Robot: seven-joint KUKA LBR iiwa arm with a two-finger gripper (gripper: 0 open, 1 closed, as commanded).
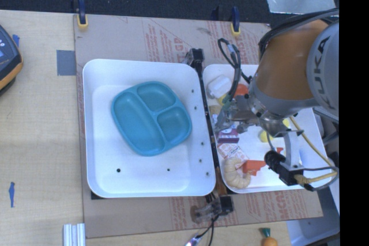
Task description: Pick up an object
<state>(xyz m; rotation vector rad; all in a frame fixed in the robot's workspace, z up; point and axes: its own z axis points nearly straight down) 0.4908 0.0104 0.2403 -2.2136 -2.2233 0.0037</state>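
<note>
My arm, grey with an orange band, hangs over the right bin and covers most of it. The gripper is low over the bin's left side, among the objects there. Beneath and around it lie a white piece, a dark purple item, a pale doughnut-shaped thing, an orange-red piece and a yellow piece. Nothing can be seen between the fingers.
The left bin holds a blue divided plate. A black rail with clamps runs between the bins. Cables loop over the right bin's right side. A yellow-and-black device sits at the far left edge.
</note>
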